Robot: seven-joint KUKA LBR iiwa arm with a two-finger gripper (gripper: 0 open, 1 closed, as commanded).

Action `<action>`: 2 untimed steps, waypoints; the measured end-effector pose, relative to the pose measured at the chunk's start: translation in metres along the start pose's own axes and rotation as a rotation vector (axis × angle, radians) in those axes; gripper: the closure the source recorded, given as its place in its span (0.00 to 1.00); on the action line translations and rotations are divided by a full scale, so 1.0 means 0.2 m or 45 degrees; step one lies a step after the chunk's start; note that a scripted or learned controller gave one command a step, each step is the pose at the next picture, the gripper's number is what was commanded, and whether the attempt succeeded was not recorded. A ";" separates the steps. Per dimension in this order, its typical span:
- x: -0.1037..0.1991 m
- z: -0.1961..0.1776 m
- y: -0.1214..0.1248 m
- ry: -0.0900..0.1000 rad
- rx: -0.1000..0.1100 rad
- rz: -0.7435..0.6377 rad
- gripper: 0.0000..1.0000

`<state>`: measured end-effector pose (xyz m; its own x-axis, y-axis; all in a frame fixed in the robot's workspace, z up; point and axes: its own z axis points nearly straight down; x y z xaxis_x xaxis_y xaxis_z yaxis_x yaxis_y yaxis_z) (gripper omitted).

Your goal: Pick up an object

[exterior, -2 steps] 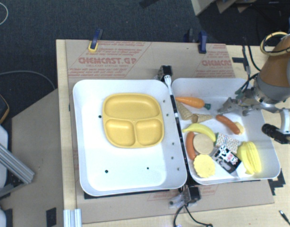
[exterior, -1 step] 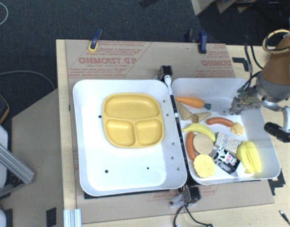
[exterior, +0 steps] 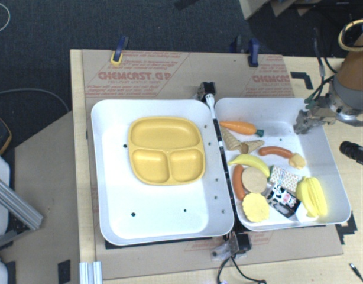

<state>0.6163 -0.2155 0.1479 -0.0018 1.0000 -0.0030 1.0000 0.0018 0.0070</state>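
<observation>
You are seeing the gripper (exterior: 307,122) hanging over the far right corner of the right bin (exterior: 338,169); its fingers are too small and blurred for you to tell whether they are apart or together. Nothing is showing between them. The carrot (exterior: 239,127) is lying along the far edge, the banana (exterior: 251,163) mid-bin, the corn cob (exterior: 312,196) near the right edge. The yellow divided plate (exterior: 167,149) is sitting in the left bin (exterior: 110,176).

A robotics laboratory bench — a board (exterior: 187,76) printed with a supplier's name is clamped down with clips (exterior: 117,52), two white bins (exterior: 110,176) sit on it side by side, cables (exterior: 28,93) trail over dark carpet, and plastic toy food (exterior: 314,195) serves as test objects — not a kitchen
</observation>
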 end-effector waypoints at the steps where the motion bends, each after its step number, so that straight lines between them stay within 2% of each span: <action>1: -0.01 -0.22 0.02 -0.001 -0.001 0.001 1.00; 2: -0.02 -0.40 0.02 0.000 0.000 0.001 1.00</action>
<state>0.6203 -0.2187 0.2280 -0.0009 1.0000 -0.0029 1.0000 0.0010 0.0068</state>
